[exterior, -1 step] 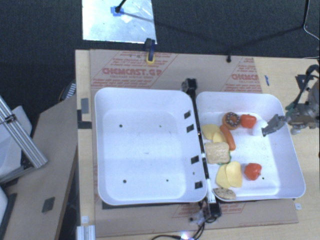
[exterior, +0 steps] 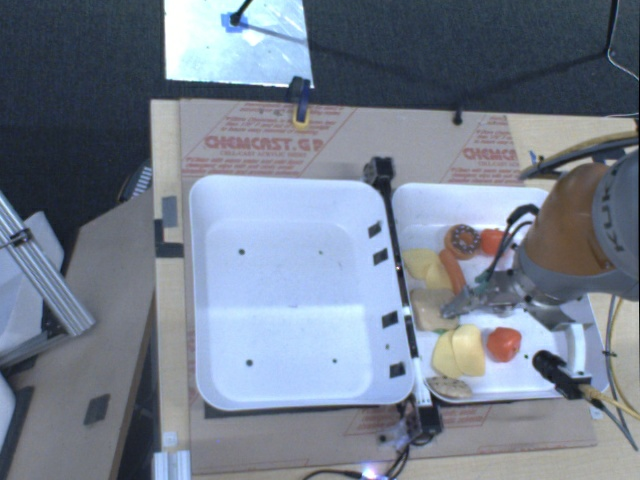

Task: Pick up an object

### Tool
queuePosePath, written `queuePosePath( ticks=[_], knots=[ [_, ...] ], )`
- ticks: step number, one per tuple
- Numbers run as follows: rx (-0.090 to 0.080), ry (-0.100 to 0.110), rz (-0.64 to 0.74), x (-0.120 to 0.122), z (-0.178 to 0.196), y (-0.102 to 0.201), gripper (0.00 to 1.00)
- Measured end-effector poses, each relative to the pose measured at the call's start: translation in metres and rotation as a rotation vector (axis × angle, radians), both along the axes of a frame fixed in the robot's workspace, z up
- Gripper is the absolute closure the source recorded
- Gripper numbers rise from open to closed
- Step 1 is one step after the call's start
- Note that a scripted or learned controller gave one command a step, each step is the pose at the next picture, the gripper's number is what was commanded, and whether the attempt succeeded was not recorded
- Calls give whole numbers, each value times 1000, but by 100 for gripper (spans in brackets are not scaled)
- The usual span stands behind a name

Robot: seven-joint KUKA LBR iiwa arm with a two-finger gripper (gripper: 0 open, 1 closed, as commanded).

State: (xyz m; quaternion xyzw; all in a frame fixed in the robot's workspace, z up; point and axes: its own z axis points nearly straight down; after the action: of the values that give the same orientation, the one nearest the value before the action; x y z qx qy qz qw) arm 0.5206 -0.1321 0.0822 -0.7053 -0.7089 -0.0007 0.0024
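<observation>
Grey metal jaws (exterior: 458, 306) hang low in the right-hand shallow white bin (exterior: 420, 200) — over pale yellow toy food (exterior: 432, 313) — grip state unclear.

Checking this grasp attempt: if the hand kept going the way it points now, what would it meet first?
Most likely the pale yellow piece just beyond the hand, which points toward the bins' shared wall; depth is unclear from above.

We saw a bench (exterior: 250, 133) topped with printed brown board, bearing two shallow white bins (exterior: 290, 288) side by side.
</observation>
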Motion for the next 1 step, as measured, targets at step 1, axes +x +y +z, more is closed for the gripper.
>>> queuePosePath(
  ticks=[1],
  knots=[
    [-27,-17,-7,44,10,34,0]
  ],
)
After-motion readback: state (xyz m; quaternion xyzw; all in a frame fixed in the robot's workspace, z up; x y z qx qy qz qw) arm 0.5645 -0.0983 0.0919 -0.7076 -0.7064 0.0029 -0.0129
